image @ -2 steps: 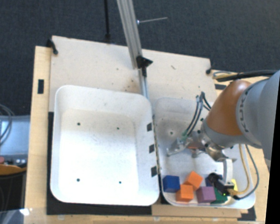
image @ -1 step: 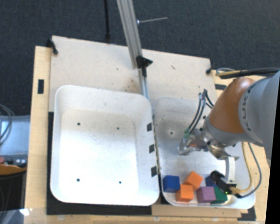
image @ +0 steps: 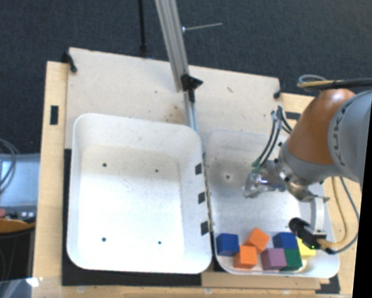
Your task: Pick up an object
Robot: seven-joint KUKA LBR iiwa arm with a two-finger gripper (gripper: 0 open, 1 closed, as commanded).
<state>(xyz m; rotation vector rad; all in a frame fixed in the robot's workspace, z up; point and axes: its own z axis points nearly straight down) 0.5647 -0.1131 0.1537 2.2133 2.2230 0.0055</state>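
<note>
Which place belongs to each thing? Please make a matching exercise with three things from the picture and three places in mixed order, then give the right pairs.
Things:
1. gripper
2. purple block
3. left bin

Places:
A. among the blocks at the near edge of the right bin
B. beside the right bin, on its left in the camera view
C. above the middle of the right bin

Pairs: 1-C, 2-A, 3-B

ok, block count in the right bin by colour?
Blue: 2, one at the left of the cluster, one further right
Orange: 2, one above the other
Purple: 1
Green: 1
Yellow: 1, partly hidden
Total: 7, all in the near part of the right bin
</note>
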